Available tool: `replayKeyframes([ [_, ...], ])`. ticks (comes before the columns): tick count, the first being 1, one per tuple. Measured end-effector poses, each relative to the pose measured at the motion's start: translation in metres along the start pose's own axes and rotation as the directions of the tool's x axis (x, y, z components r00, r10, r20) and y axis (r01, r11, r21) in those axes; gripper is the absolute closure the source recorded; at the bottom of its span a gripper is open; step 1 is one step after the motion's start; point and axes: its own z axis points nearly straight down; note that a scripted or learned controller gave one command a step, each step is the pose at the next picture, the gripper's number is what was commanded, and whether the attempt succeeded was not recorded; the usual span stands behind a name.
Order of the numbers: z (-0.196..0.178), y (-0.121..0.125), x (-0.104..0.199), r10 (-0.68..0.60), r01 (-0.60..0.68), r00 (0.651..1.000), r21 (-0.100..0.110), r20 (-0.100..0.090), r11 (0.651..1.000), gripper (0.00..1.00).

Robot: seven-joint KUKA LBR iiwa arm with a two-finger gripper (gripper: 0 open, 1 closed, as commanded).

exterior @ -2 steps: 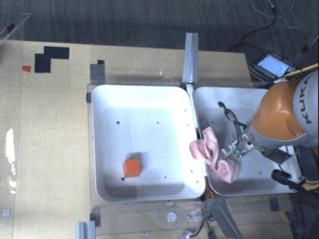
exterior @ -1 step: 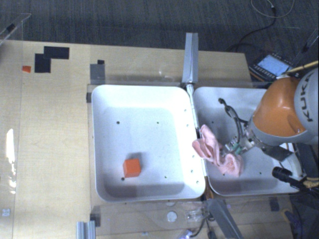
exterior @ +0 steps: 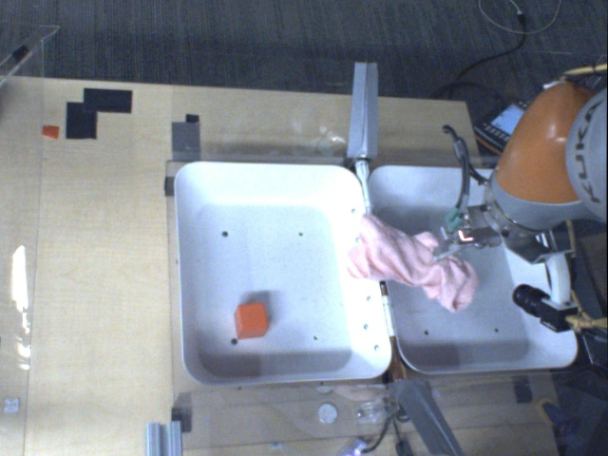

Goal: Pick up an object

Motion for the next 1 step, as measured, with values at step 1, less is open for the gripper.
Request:
replayKeyframes([
  [1,0.0011,0.0327,-0.0033,-0.046,0.046,0.999,0.002,-0.001,0.999,1.0],
])
